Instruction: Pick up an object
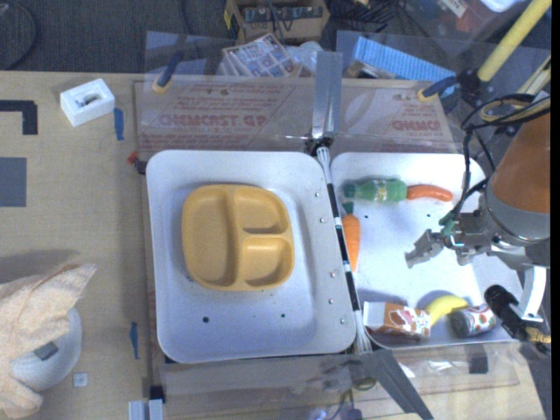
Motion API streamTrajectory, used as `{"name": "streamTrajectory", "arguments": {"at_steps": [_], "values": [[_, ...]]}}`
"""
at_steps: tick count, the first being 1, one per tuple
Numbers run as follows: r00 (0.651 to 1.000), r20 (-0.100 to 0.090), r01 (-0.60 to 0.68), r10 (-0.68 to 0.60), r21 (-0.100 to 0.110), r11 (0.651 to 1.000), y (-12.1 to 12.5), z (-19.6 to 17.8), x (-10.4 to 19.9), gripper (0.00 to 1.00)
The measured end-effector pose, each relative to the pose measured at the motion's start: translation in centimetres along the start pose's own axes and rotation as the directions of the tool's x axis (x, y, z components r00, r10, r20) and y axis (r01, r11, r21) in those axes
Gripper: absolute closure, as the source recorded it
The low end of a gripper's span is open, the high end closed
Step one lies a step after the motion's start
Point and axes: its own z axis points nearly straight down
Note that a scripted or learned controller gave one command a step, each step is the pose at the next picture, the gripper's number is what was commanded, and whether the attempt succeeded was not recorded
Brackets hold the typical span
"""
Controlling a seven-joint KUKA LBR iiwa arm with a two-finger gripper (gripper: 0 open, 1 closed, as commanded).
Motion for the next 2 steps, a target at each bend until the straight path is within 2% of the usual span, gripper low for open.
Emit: {"name": "streamTrajectory", "arguments": {"at_steps": [1,2], "values": [[0.992,0.003,0.127,-0.127,-0.005,0.992,9.8,10.2,-2.3,0.00],[0.992,0.002,0.126,-0.126,-0.004,0.992,15.9,11.0,-3.3,0.00]]}}
